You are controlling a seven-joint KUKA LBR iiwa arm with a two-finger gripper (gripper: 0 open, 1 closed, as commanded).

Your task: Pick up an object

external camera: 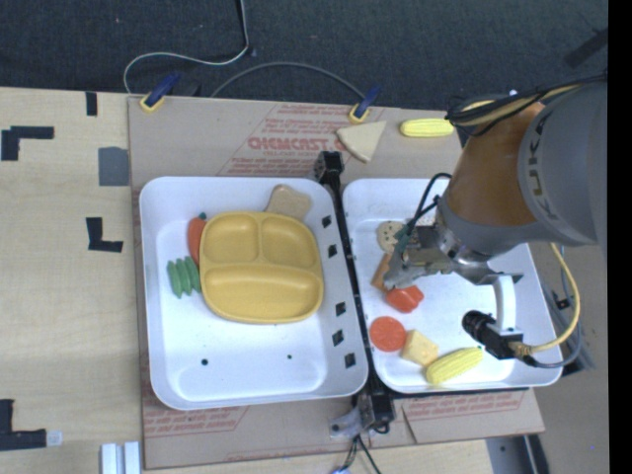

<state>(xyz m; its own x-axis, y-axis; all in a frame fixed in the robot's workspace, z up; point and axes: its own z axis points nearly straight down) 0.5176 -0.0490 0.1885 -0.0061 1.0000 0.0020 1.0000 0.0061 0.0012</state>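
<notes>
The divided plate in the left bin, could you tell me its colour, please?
Yellow divided plate, seen in the camera view.

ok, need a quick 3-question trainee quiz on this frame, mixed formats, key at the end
1. True or false: the yellow divided plate lies in the right bin.
2. Multiple choice: which item lies outside both bins, on the cardboard behind them? A) the green toy B) the corn cob C) the red round piece
3. Fill in: the pincer hangs over the ____ bin, just above a red-orange toy.

Key
1. False: it lies in the left bin.
2. B
3. right
</notes>
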